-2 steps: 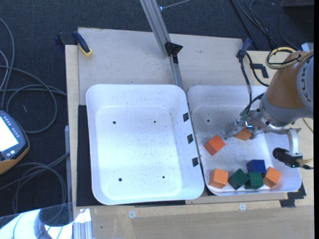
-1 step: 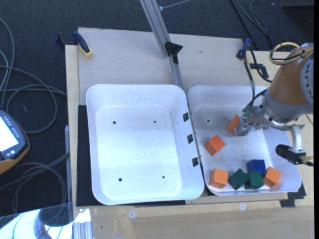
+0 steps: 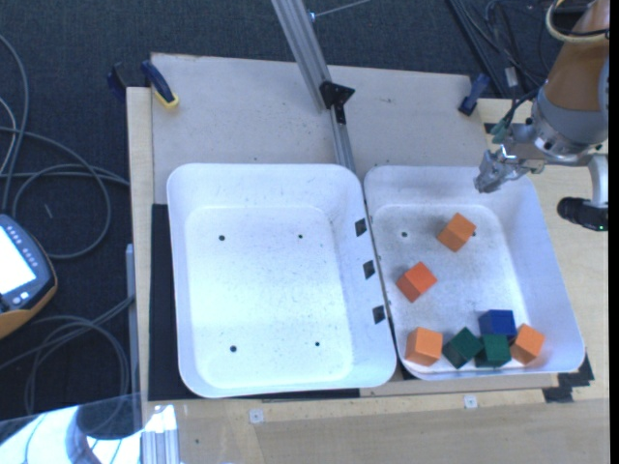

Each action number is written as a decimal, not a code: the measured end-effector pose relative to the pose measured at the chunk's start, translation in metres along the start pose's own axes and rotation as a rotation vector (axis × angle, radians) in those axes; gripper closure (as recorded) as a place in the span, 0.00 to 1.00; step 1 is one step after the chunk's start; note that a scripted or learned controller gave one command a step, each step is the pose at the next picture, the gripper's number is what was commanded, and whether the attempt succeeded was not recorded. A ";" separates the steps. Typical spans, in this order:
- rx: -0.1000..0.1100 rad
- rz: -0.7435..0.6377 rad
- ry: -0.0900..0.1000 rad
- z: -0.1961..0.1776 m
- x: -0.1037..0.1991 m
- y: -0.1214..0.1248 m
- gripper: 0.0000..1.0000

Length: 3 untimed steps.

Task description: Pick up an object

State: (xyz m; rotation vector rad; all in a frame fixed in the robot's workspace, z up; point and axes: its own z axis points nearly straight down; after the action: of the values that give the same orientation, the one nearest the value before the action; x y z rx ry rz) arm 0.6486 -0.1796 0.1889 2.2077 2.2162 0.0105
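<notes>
The right bin point(image 3: 542, 249) holds several small blocks. An orange block point(image 3: 456, 231) lies near its back, another orange block point(image 3: 417, 280) sits in the middle. Along the front edge sit an orange block point(image 3: 424, 345), two dark green blocks point(image 3: 464, 347) point(image 3: 494, 350), a blue block point(image 3: 498, 322) and an orange block point(image 3: 528, 343). My gripper point(image 3: 492, 178) hangs over the bin's back right corner, above and to the right of the rear orange block, with nothing seen between its fingers.
The left bin point(image 3: 193, 201) lies beside the right one. A slanted metal rail point(image 3: 309, 56) crosses the board behind the bins. Blue clamps point(image 3: 160, 82) point(image 3: 474, 93) sit at the board's back corners. Cables lie on the floor to the left.
</notes>
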 end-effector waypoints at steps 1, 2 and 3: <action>0.014 0.002 0.004 0.005 0.001 -0.005 0.00; 0.023 0.000 0.008 0.094 0.043 -0.015 0.00; 0.012 0.001 0.005 0.077 0.041 -0.012 1.00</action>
State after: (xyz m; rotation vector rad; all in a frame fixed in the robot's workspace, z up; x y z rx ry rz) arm 0.6376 -0.1393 0.1117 2.2173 2.2235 0.0022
